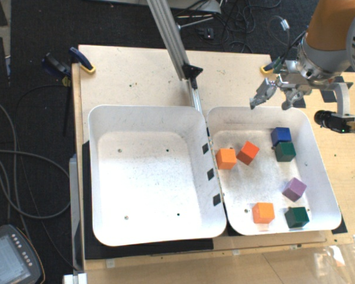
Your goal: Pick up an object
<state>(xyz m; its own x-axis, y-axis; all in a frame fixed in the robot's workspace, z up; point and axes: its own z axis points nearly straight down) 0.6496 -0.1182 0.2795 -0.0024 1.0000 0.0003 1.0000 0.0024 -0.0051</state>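
In the right white plastic bin [325, 176], nearest the camera, sit a small orange cube [263, 212] and a dark green cube [296, 216]. Beyond them lies a purple cube [294, 189], then two orange blocks [226, 158] [248, 152] side by side, a second green cube [285, 151] and a blue cube [280, 135] touching it. Farthest, the hand [274, 98] hangs over the bin's back rim, fingers spread wide, holding nothing.

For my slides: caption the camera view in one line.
KUKA arm's open gripper hovers above the right bin's far rim; seven colored blocks lie inside, none grasped.
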